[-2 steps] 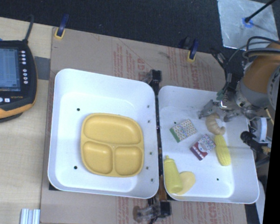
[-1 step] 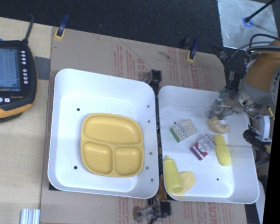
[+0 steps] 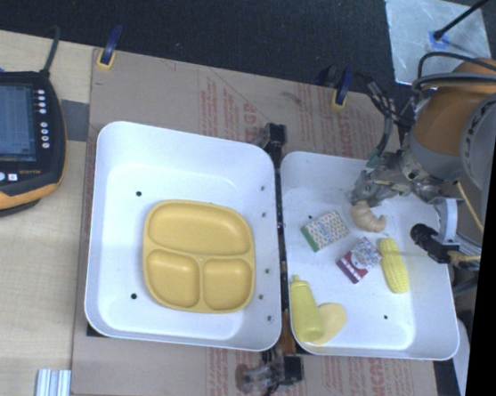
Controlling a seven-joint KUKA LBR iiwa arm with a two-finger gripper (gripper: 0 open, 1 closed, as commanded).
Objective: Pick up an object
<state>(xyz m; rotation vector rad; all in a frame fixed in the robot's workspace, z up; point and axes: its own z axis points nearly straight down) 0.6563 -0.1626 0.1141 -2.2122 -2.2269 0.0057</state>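
Two shallow white bins sit side by side on my bench, and I log their contents as follows. The object nearest the gripper (image 3: 372, 192) is a small tan piece (image 3: 369, 219), pale beige, rounded and lumpy, somewhat like a peanut or a bit of bread; I cannot identify it more closely. It lies on the floor of the right bin (image 3: 427, 345), near that bin's far edge, directly below the claw in my view and just beside its tip; I cannot tell whether the two touch. The claw hangs at the end of the grey arm with the orange band (image 3: 446, 118), which enters from the right, and I cannot tell whether it is released or clenched; nothing is visibly held in it. The right bin also holds a small green and white patterned packet (image 3: 325, 230) toward its left side, a red and white packet (image 3: 360, 259) near the middle, a yellow corn cob (image 3: 393, 264) just to the right of that packet, and a yellow bottle-like item (image 3: 313, 314) against the near left corner. The left bin (image 3: 126, 169) holds one yellow divided plate (image 3: 198, 255) with three compartments, lying flat near its centre. A handheld control pendant (image 3: 8, 141) with a lit screen rests on the bench, well apart to the left of both bins.
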